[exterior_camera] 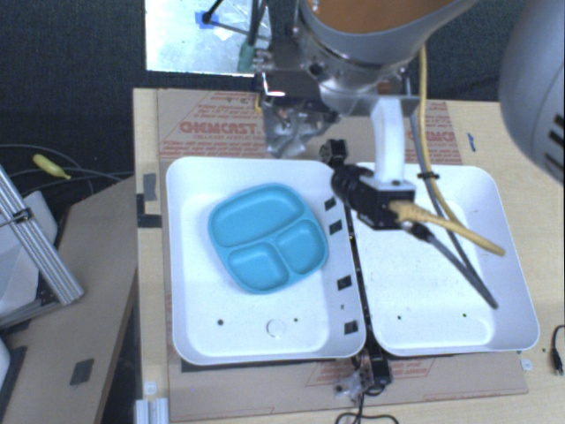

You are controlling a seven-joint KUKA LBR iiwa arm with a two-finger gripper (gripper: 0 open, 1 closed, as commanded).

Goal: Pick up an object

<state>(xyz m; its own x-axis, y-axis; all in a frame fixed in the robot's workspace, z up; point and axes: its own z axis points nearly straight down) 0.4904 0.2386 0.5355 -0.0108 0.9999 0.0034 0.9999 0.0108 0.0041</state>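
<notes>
A light blue divided plate [265,237] with three compartments lies flat in the left white bin [190,325], a bit left of its middle. The gripper [288,136] hangs from the grey and orange arm over the far rim of that bin, behind the plate and apart from it. I see nothing held at its tip, which is small and partly in the wrist's shadow.
The right white bin [459,316] sits beside the left one. A black fitting [372,201] on a white post stands over the seam between the bins, with a yellow cable [450,223] and grey cables trailing across the right bin. Cardboard lies under both bins.
</notes>
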